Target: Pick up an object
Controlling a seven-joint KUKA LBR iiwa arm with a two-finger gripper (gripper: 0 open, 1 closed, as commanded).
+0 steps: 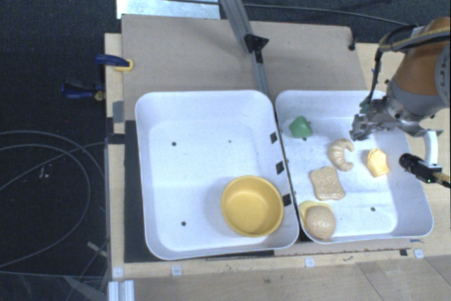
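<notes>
One yellow bowl (252, 205) left bin; five food items right bin; fingers (360, 130) state unclear.

A robotics lab: a clamped worktop (183, 53) bearing white bins (204, 109), loose cables (42, 173) across dark carpet, a tripod leg (232, 3).

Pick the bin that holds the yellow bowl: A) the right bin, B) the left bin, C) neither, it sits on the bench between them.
B: the yellow bowl sits inside the left bin, near its lower right corner, while the right bin holds the small food pieces such as the croissant.
</notes>
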